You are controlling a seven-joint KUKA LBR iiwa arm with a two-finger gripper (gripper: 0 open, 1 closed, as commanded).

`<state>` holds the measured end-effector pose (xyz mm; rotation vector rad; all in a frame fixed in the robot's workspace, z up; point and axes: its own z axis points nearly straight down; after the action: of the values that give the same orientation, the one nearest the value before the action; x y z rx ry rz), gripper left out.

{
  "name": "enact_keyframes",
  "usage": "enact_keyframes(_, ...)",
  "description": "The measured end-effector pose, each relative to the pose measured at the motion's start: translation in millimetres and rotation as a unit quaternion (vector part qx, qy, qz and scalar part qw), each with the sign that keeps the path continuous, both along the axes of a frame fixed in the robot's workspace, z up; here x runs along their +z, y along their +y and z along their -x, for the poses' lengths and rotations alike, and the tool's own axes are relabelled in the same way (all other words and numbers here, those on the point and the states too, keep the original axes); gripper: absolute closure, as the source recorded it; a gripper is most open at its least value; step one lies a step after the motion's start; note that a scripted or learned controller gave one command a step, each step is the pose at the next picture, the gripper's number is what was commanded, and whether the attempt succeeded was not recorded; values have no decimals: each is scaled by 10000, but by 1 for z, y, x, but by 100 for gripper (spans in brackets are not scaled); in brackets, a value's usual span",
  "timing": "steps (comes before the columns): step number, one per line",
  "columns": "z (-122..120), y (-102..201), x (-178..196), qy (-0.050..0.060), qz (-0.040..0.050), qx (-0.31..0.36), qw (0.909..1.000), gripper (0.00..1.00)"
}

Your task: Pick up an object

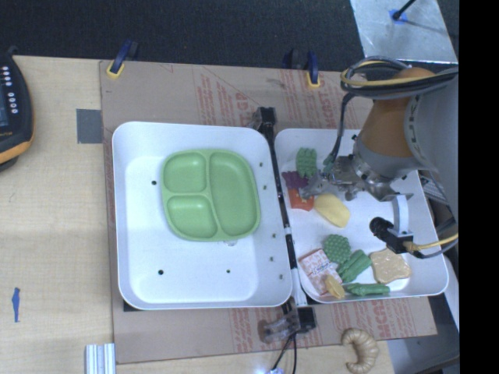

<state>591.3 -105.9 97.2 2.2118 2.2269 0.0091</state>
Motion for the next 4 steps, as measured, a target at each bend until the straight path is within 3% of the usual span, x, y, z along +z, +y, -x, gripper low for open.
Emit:
enact_keyframes(1, 77, -100, 23, 56, 28, -75, 10000, 0)
enact_keyframes(2, 45, -33, 4, 30, 5, 15, 10000, 0)
enact_keyframes(3, 47, -37, 14, 52, 7, 0, 10000, 100)
enact_keyframes(4, 47, -37, 14, 55, 7, 0, 10000, 0)
